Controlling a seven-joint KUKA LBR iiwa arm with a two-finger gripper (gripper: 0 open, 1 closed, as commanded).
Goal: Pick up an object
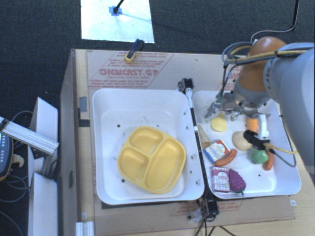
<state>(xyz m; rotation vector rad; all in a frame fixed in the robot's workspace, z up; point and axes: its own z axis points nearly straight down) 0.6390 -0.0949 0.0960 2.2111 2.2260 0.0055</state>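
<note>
My gripper (217, 110) hangs over the far left part of the right bin (287, 185). It is just above a yellow lemon-like toy (219, 124). Nothing shows as held by it. Close by lie a beige round piece (240, 141), an orange piece (252, 124), a green round toy (259, 156) and an orange carrot (268, 162). Toward the front lie a sausage (226, 158), a blue and white carton (214, 150), a red box (221, 179) and purple grapes (237, 181).
The left bin (113, 112) holds a yellow divided plate (152, 159). A pale cone-shaped piece (203, 135) lies along the ridge between the bins. The grey arm (290, 77) covers the right bin's far right corner.
</note>
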